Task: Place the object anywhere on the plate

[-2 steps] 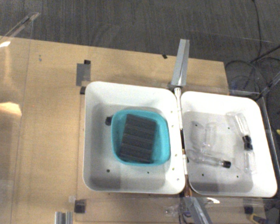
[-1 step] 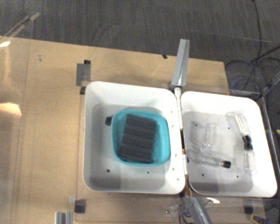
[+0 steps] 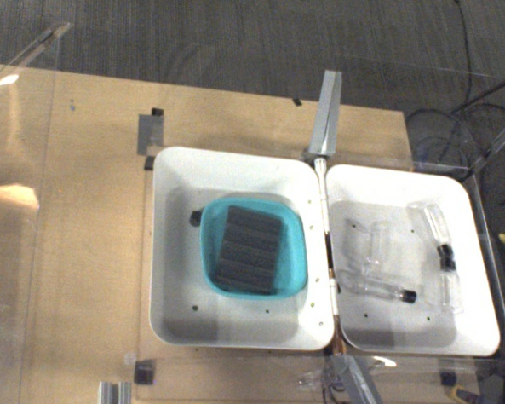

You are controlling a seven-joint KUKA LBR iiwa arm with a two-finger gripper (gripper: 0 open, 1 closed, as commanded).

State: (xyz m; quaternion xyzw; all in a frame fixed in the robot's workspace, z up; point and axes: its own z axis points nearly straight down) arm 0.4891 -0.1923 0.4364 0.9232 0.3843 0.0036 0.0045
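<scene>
Where plate (image 3: 293, 259) fills left bin (image 3: 174, 235) | dark ridged block (image 3: 248, 249) sits centred

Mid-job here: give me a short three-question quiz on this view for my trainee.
1. True or false: the dark grey ribbed block lies on the square turquoise plate.
2. Which shallow white bin holds the plate: left bin or right bin?
3. Fill in: the clear plastic tubes with black caps lie in the ____ bin.

Key: 1 true; 2 left bin; 3 right.
</scene>
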